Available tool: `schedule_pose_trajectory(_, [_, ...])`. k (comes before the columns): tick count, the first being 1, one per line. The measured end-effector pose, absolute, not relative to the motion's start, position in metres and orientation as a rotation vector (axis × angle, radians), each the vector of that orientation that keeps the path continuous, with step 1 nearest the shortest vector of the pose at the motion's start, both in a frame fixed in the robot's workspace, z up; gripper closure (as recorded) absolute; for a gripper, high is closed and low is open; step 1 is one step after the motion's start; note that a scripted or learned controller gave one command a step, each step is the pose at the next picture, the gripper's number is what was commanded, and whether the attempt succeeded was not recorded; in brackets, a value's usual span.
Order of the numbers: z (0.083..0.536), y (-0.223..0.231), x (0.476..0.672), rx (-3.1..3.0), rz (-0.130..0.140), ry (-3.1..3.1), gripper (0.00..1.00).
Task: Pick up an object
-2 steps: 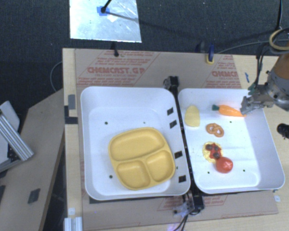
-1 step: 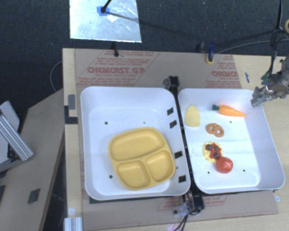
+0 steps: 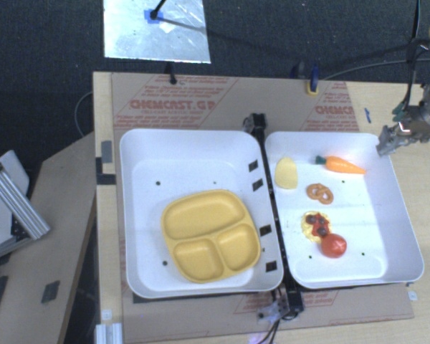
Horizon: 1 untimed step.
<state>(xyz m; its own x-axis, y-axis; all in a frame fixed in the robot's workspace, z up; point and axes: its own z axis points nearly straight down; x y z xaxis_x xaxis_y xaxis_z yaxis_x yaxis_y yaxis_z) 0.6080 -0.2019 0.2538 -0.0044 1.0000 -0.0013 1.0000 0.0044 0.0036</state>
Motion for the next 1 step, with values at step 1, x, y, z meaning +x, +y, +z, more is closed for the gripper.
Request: schedule_pose_trajectory(1, [0.2608, -0.1538, 0.5923, 2.212, 0.002, 2.231, 1.00])
